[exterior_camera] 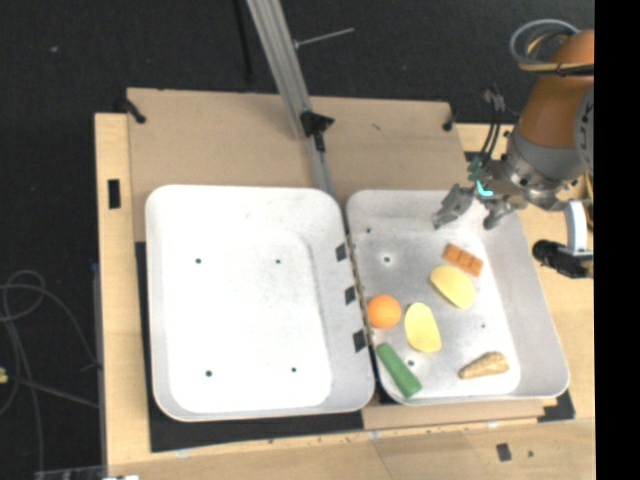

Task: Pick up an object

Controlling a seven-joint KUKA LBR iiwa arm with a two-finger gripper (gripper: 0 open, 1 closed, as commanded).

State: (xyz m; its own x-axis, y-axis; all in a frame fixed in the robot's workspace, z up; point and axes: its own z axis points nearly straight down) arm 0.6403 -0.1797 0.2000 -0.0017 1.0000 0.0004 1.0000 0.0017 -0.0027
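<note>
White plastic runs across the bench in two bins: the left bin (240, 298) on one side, the right bin (530, 308) holding everything I might take. Going left to right there, an orange ball (384, 312) sits close to the dividing wall, with a green stick (399, 371) below it, almost against the near-left corner. Next comes a yellow piece (422, 327), then a second yellow piece (453, 287) just beside it, a small orange-brown block (463, 259) above that, and a tan wedge (483, 366) near the front rim.

My gripper (470, 208) hangs over the far part of this bin, fingers spread apart with nothing between them, just above the block.

My worries: the block is low and flat, so my fingers could close over its top and slip. The neighbouring yellow piece lies near enough that one fingertip might land on it and nudge both. The ball would likely roll away if clipped off-centre, and the stick hugs the corner, leaving little room for a finger.
</note>
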